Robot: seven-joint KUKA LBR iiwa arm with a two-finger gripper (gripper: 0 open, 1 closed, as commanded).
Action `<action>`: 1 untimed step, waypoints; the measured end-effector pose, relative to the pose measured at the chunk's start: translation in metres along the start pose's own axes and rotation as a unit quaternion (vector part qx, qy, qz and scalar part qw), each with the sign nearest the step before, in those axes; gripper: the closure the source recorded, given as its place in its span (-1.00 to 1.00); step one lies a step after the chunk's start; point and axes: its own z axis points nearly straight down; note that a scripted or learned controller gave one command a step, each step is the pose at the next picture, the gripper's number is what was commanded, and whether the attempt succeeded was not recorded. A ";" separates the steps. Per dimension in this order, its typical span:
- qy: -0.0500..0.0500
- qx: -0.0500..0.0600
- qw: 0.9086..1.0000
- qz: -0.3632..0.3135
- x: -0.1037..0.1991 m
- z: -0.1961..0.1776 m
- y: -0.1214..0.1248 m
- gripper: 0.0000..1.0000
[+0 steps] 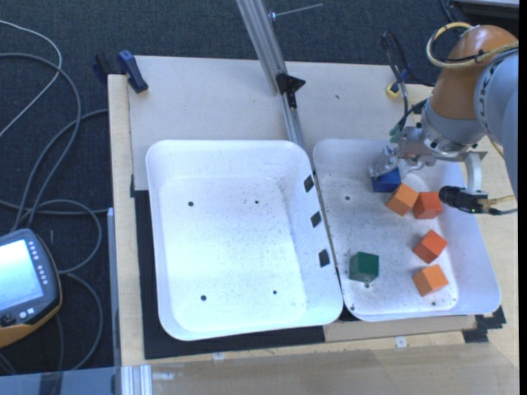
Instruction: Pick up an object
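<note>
My gripper (387, 169) is low in the right bin (461, 299), right at the blue block (385, 181), prob. my target since it sits at the cluster's edge. Can't tell if I'm clamped. Orange blocks (403, 198) crowd beside it.

Grey arm with an orange band

We saw that the arm (482, 81) was smooth grey, rounded in its links, with a wide orange band above the wrist and a pale yellowish cable looped over the top of it. Below the band we noted a metallic wrist collar, thin dark wires, and a small silvery gripper (387, 169).
</note>
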 end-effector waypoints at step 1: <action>0.000 -0.005 1.000 -0.003 0.050 -0.074 0.019 1.00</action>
